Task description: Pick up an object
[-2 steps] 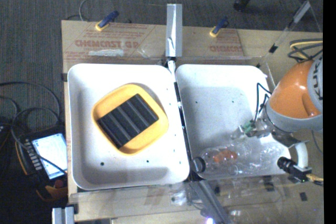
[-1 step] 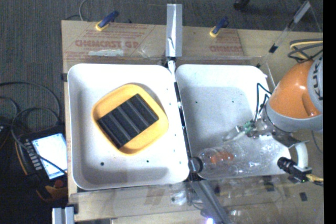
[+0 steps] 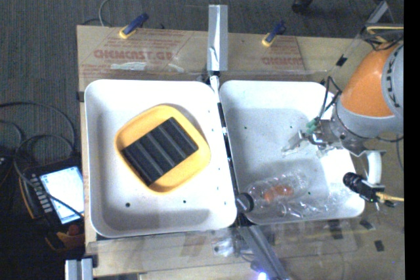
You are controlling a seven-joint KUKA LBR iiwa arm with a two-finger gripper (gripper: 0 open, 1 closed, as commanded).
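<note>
in the camera view a crinkled clear plastic bottle (image 3: 283, 193) is lying along the near wall of the right bin (image 3: 262, 108), looking light, slippery and easily crushed, best taken across its middle, while the gripper (image 3: 307, 136) is hovering beyond it, finger state untellable.

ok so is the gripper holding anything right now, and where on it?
Cannot be told. The gripper sits over the right bin, apart from the clear plastic bottle lying nearer the front wall; nothing visible in it.
</note>
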